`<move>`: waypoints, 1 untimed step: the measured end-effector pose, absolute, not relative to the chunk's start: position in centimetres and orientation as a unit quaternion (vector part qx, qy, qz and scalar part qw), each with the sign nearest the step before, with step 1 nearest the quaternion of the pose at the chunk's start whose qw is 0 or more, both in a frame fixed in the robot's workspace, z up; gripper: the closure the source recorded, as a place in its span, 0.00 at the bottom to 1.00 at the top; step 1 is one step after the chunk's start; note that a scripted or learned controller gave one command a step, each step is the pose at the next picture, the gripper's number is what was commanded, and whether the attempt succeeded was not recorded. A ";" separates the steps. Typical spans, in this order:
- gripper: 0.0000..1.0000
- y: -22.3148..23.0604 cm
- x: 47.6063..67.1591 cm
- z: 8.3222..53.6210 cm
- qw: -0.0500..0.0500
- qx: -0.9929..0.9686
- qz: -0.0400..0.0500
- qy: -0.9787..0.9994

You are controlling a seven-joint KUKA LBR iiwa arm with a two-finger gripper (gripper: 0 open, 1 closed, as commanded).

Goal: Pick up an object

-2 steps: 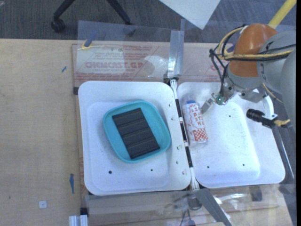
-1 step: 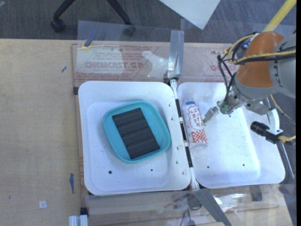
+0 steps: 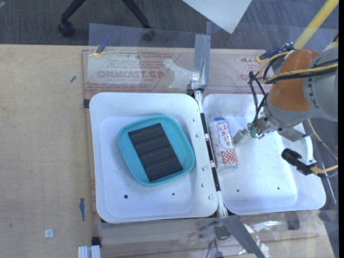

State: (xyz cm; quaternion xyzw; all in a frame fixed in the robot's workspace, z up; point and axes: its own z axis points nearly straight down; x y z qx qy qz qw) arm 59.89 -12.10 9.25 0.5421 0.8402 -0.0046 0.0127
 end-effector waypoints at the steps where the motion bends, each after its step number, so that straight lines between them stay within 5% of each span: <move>1: 0.00 -10.1 48.2 9.9 0.000 0.571 0.000 0.821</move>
